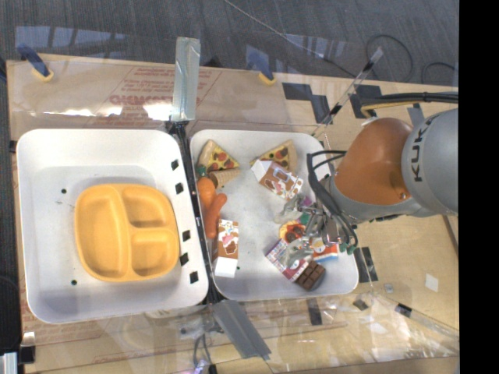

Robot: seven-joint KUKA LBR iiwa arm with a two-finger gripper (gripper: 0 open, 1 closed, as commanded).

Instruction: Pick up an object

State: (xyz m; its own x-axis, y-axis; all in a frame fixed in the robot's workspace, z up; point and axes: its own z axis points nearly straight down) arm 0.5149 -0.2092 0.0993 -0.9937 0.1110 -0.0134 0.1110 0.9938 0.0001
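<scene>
Snack packets (295,257) look light, crinkly, slippery; pinch mid-body. Gripper (318,234) sits over them, its opening impossible to tell.

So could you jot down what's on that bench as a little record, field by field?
left bin: holds a yellow divided tray
right bin: toy food, including two pizza slices, a carrot, a chocolate piece and small packets
arm: reaches in from the right, over the right bin
gripper: low among the items at the right bin's right side; grasp unclear
</scene>
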